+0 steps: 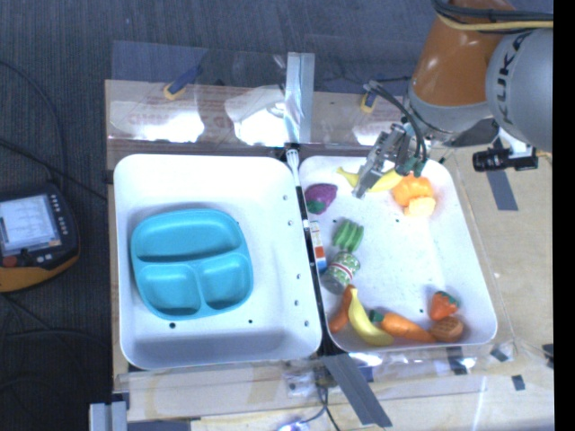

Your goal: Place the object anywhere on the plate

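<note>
Near edge of the frame, lower right: a clutter of toy food in the right bin (476,268), with a banana (361,320), a carrot (402,324) and a strawberry-like piece (442,304) packed along the bottom rim. Just above them sits a small can (339,272), then a green piece (348,234). Left bin (180,173) carries the blue plate (190,260), three compartments, mid-left of the frame, nothing on it. Farther up in the right bin: a purple piece (320,195) by the divider, an orange-and-yellow piece (414,193) toward the upper right, and a yellow object (382,182) right at the pincer (370,176). The pincer hangs low over the bin's upper part, tips pointing down-left, at or touching that yellow object; whether it's actually clamped on it I cannot tell, the fingers are too small and overlapped to read. Likely the yellow object is the pick, judging by where the pincer is. Key relation: the plate lies down and to the left of the pincer, across the divider wall, so the carry has to clear that ridge and run left and toward the frame's bottom. The yellow object's long axis looks slanted, roughly upper left to lower right.
</note>
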You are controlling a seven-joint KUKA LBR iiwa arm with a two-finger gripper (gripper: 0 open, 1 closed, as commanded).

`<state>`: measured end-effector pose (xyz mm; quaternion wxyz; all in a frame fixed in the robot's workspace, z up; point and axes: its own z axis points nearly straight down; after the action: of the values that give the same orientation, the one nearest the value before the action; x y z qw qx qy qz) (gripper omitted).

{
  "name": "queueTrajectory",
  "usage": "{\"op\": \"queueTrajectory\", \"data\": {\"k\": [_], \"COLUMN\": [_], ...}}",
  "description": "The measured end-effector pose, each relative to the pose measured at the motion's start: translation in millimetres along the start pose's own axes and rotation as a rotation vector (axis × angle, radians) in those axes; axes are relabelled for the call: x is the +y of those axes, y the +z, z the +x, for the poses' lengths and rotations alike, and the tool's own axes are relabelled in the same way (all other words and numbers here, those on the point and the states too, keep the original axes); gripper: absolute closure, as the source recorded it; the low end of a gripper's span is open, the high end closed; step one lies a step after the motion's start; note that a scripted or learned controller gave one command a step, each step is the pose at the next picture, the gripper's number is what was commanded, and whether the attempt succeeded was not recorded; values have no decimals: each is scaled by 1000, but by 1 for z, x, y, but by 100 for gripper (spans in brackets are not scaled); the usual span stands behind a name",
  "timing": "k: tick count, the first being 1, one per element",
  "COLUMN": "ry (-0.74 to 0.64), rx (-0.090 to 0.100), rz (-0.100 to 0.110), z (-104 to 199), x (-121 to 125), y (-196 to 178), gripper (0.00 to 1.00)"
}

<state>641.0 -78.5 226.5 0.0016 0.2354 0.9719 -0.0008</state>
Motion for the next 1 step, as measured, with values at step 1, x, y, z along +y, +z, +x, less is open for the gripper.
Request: {"op": "queueTrajectory", "data": {"k": [1], "ry": [-271], "rx": [5], "rz": [-2], "z": [68], "x": [26], "y": [44], "gripper": [100]}}
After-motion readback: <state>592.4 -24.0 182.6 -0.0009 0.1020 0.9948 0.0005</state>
